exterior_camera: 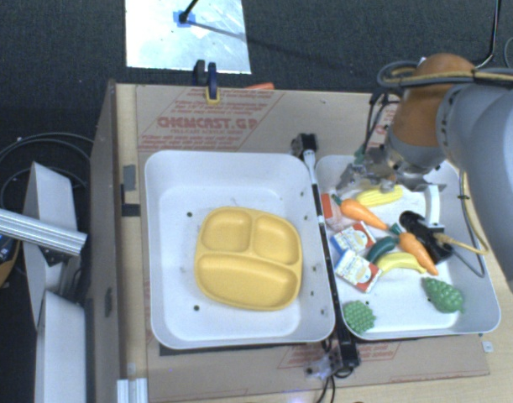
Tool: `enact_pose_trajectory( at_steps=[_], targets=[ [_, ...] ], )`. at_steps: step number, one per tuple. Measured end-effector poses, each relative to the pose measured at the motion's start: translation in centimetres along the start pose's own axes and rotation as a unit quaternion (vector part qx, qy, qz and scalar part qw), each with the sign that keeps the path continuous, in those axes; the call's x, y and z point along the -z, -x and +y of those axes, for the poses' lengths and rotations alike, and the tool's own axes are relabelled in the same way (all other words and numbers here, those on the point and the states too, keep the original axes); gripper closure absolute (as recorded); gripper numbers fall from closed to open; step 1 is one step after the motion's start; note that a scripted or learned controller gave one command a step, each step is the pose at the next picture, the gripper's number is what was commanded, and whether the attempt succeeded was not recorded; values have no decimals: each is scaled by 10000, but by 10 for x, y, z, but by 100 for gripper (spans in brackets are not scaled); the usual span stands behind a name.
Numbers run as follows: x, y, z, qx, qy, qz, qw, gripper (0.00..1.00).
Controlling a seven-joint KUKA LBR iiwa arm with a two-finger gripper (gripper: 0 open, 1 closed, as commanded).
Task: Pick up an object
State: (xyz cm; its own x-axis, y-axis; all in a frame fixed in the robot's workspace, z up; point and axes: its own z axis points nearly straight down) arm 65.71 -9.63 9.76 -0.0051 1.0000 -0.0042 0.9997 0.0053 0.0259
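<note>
The gripper (375, 173) hangs low over the back of the right bin (474, 309); I cannot tell its grip. Just under it lie a yellow corn (379, 197) and a carrot (363, 212). A yellow tray (248, 257) sits in the left bin (168, 225).

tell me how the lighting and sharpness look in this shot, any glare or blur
Camera view: soft, even light, with faint shadows inside the left bin; bright glare on the shiny sheet at top; the white bins look nearly blown out; the arm at right is large and slightly soft; the toys in the right bin are small and a bit fuzzy, while the yellow tray reads clearly.
</note>
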Motion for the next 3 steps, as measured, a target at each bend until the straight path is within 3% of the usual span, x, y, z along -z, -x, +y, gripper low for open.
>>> enact_pose_trajectory(
  at_steps=[1,2,3],
  targets=[
    [-11,38,-95,-27,-130,15,9999,0],
    [-11,96,-82,5,-151,97,9998,0],
    [-12,64,-14,-5,-109,21,9999,0]
  ],
)
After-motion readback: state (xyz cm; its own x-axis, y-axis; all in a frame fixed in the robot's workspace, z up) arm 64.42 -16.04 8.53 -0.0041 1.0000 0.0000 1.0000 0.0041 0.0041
